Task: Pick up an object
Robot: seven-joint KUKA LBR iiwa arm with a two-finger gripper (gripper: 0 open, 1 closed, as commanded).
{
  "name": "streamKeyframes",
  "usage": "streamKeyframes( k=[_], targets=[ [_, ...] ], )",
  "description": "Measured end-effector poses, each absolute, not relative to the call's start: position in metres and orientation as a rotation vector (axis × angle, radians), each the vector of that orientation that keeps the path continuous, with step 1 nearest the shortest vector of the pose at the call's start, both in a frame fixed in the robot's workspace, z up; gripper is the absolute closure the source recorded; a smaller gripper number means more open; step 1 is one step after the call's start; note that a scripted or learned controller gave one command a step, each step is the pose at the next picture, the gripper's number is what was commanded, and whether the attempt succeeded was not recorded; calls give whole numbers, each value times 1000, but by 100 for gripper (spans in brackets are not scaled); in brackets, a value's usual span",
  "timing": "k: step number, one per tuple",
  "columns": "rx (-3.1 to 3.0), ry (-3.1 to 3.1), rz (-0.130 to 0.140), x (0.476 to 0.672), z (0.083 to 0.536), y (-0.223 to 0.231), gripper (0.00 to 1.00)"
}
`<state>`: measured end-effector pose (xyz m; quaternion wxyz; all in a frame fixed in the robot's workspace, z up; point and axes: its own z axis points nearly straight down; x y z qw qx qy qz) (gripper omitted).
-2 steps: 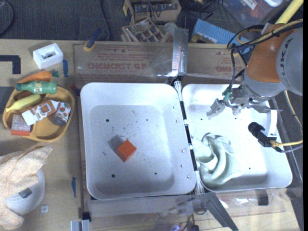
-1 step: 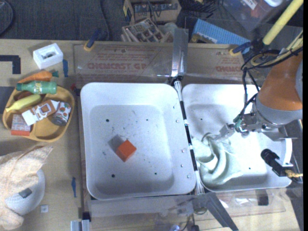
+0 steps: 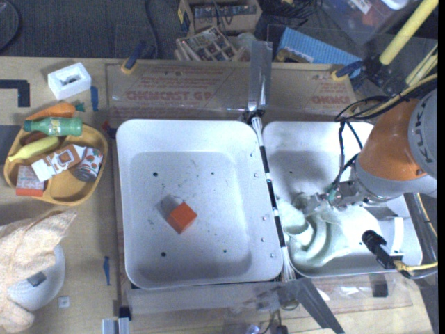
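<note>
Wooden bench boards are seen under two shallow white bins set side by side, and a clear panel with reversed red lettering is stood along their far edges. Beyond the bench, cables and boxes are scattered over a dark floor.

An orange cube is found on the floor of the left bin, a little left of the middle and somewhat nearer the near edge than the far one. A small grey patch is seen touching its far-left side; whether it is a block or a shadow cannot be told.

A pale green curved object is laid in the right bin, close to the near-left corner and just beside the left wall. The grey arm with its orange band is brought in over the right edge of that bin, and the gripper is lowered just above the far end of the pale green object, touching it or nearly so. This area is blurred, so whether the gripper is spread or closed cannot be told, and nothing can be seen to be gripped.

At the left edge of the bench a yellow bowl is placed, filled with a green bottle, a banana and small cartons. A white box is set behind it, and a pale cloth is bunched at the near-left corner.
</note>
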<state>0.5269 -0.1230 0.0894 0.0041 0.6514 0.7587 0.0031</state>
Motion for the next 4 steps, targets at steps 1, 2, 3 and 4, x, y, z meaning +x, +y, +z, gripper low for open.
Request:
streamKeyframes(
  k=[1, 2, 3, 4],
  targets=[
    [1921, 2472, 9, 582, 90, -103, 0],
    [2109, 2317, 6, 628, 89, -99, 0],
    [2267, 2169, 0, 668, 95, -142, 0],
    [2053, 2366, 3, 669, 88, -182, 0]
  ],
)
